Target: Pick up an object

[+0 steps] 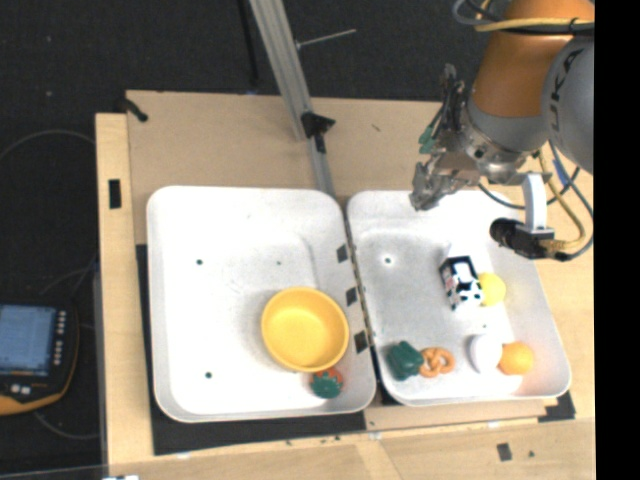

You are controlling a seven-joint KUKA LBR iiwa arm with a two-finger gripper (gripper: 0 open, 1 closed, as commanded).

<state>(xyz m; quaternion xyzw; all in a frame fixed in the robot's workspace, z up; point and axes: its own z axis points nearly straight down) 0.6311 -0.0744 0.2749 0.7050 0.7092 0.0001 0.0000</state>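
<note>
My gripper [424,196] hangs over the far edge of the right bin [400,238], well above the objects, with nothing seen between its fingers. In the right bin lie a black-and-white toy [459,279], a yellow ball [491,289], a dark green piece [404,359], an orange pretzel-shaped piece [437,361], a white object [484,352] and an orange fruit [516,358]. The left bin [210,248] holds a yellow bowl [304,328] and a small green and red item [327,383] at its front edge.
A slanted metal pole [288,68] rises from behind the bins, near where they meet. A black cable and connector [520,236] hang from the arm over the right bin's far right corner. A handheld pendant [30,353] lies off the bench at left.
</note>
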